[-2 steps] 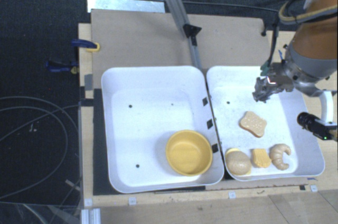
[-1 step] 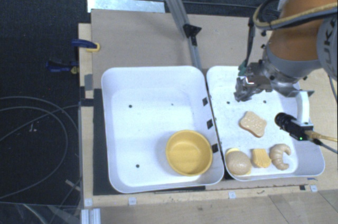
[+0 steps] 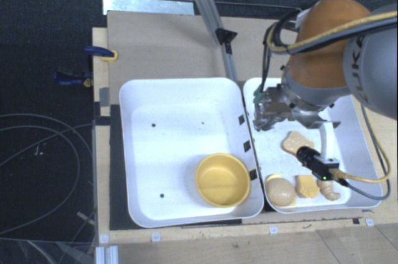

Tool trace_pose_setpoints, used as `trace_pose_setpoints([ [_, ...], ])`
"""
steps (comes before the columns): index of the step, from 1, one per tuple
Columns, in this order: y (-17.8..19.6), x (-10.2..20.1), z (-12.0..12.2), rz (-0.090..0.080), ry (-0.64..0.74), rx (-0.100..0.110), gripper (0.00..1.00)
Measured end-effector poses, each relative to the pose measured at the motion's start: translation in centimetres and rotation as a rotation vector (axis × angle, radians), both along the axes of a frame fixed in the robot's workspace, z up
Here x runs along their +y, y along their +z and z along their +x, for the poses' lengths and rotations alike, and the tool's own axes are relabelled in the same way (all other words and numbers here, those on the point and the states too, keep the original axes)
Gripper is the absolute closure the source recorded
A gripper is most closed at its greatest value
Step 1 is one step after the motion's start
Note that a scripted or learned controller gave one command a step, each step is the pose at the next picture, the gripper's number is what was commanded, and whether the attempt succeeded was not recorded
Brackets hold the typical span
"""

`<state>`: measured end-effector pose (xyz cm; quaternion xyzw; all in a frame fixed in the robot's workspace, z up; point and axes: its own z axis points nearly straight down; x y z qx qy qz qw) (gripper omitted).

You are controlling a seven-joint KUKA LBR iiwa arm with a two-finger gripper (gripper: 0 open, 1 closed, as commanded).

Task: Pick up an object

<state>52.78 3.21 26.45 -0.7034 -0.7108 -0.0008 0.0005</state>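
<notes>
Arm sitting low over the right bin [image 3: 359, 132], gripper [image 3: 264, 114] near that bin's upper left corner.

Gripper is hanging just right of the divide between the two bins; cannot tell its state, nothing visible in it. Candidate objects are lying along the lower part of the right bin: a tan irregular piece [image 3: 293, 143] at mid-bin, a pale rounded lump [image 3: 280, 190] at lower left, a small yellow block [image 3: 306, 186] beside it, a curved beige piece [image 3: 332, 192] further right. A yellow bowl [image 3: 222, 179] is resting upright in the lower right of the left bin [image 3: 168, 132].
</notes>
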Motion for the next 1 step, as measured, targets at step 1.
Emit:
trace_pose_setpoints([
  [1, -0.45, 5.02, -0.19, 0.0, 0.0, 0.0, 1.0],
])
